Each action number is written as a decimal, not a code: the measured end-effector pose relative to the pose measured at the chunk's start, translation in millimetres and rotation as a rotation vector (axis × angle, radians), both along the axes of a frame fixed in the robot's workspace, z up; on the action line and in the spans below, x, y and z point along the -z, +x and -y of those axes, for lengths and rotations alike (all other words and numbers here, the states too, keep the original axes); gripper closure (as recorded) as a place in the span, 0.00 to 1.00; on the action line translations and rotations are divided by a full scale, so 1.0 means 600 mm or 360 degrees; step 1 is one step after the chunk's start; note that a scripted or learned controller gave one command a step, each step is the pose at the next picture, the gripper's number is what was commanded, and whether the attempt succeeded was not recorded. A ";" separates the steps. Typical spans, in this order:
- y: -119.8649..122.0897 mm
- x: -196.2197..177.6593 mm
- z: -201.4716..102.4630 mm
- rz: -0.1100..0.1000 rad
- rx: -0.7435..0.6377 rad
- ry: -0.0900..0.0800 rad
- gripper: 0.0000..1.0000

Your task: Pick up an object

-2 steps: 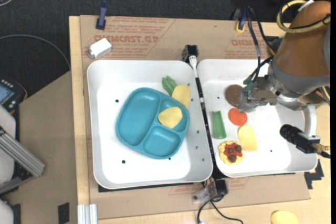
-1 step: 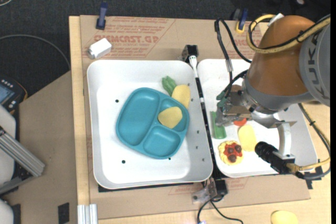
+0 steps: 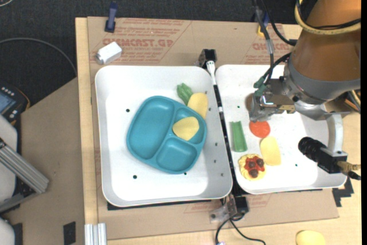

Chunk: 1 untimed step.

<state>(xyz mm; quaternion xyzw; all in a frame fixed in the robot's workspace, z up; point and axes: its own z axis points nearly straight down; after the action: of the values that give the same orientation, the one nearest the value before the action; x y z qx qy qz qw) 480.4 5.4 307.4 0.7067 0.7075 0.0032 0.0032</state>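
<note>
Tool (image 3: 261, 113) hides part of red piece (image 3: 261, 128).

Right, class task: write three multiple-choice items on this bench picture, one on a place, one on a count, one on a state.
1. Where is the blue divided plate?
A. left bin
B. right bin
C. the floor

2. How many white bins are on the bench?
A. one
B. two
C. four

3. The green stick in the right bin is:
A. lying flat
B. standing upright
C. between the hand's fingers

Answers:
1 A, it sits in the left bin.
2 B, two lie side by side.
3 A, it lies flat, apart from the hand.
</note>
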 end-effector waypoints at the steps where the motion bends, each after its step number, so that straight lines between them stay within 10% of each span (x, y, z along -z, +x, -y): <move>1: 0.014 -0.075 -0.102 -0.0003 -0.0010 0.0003 1.00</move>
<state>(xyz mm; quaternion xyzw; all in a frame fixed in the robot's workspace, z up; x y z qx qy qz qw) 489.0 66.7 352.5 0.7045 0.7097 0.0031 0.0018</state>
